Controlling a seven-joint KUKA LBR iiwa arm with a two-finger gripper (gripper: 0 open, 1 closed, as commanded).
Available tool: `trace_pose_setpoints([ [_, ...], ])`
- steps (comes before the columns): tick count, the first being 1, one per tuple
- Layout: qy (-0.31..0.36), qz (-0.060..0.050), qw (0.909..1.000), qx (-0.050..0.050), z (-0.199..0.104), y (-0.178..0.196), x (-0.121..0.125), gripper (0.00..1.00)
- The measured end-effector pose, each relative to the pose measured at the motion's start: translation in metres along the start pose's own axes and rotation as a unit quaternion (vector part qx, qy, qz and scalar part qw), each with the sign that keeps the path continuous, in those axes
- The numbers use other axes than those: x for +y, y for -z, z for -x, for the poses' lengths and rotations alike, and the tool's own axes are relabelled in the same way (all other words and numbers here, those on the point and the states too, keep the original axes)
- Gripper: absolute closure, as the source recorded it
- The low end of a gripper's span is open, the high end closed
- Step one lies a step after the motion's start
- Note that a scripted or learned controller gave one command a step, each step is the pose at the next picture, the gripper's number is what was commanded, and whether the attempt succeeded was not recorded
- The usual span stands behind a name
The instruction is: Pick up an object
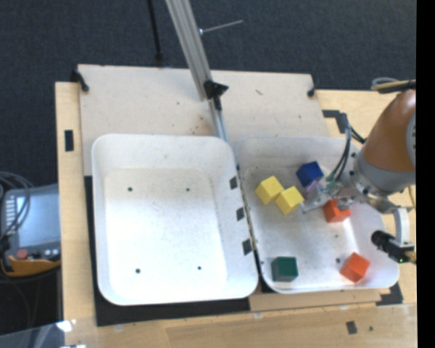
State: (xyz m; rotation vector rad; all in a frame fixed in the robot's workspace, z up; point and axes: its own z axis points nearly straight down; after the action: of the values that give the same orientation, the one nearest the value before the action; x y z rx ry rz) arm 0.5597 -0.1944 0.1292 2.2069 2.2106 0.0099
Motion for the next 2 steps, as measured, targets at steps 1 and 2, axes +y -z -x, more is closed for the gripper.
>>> trace_pose_setpoints([
  [1, -0.003, 0.003, 1.0, -0.001, 0.002, 0.01, 0.001, 1.0],
  [2, -0.003, -0.005, 1.0, 0.003, 0.012, 0.063, -0.001, 1.0],
])
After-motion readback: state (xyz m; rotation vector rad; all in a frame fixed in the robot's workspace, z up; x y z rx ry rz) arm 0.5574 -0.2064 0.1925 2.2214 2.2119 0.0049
